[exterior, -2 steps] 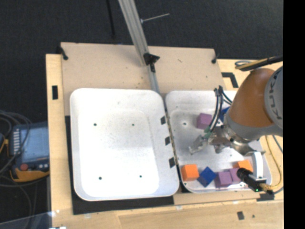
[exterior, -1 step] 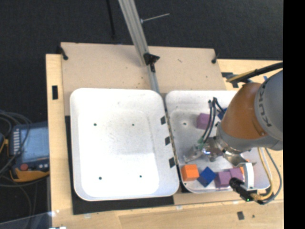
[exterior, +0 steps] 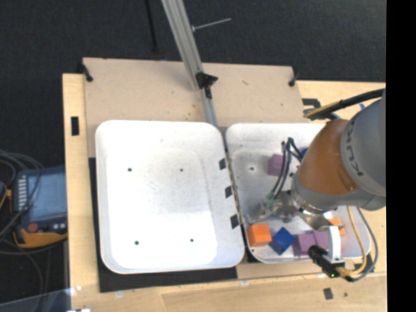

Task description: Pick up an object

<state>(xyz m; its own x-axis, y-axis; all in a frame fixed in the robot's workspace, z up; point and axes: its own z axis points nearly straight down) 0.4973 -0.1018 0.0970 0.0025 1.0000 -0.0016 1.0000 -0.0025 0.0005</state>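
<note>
Reaching in from the right, my arm has its orange band (exterior: 325,164) over the right bin (exterior: 250,142). The gripper (exterior: 278,207) hangs low inside that bin, mostly hidden under the wrist. Just below it, along the bin's near wall, lie an orange block (exterior: 260,234), a blue block (exterior: 283,240) and a purple block (exterior: 309,242). Another purple block (exterior: 276,164) lies further back, with a blue piece (exterior: 299,153) beside the arm. A small orange piece (exterior: 335,223) peeks out at the wrist's right.
The left bin (exterior: 162,194) sits beside the right one, with a dividing rim between them. A slanted metal rail (exterior: 185,41) rises from the bench's back. A teach pendant (exterior: 36,203) lies off the bench at the left.
</note>
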